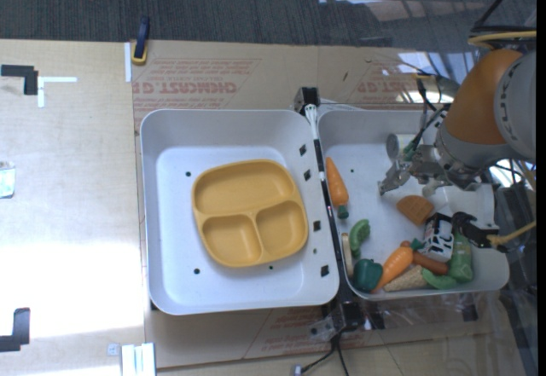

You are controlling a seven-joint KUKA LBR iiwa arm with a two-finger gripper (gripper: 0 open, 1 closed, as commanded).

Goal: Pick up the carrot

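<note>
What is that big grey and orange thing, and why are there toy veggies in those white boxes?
That is a grey robot arm with an orange band. The camera looks down from above, and the arm reaches in from the right. At its tip is a metal two-finger gripper, like a small hand, hovering over the right white bin; nothing sits between its fingers. That bin holds toy food: an orange carrot with a green top by the left wall, a second orange carrot in the pile near the front, and a green pepper. The left white bin holds a yellow divided plate.
</note>
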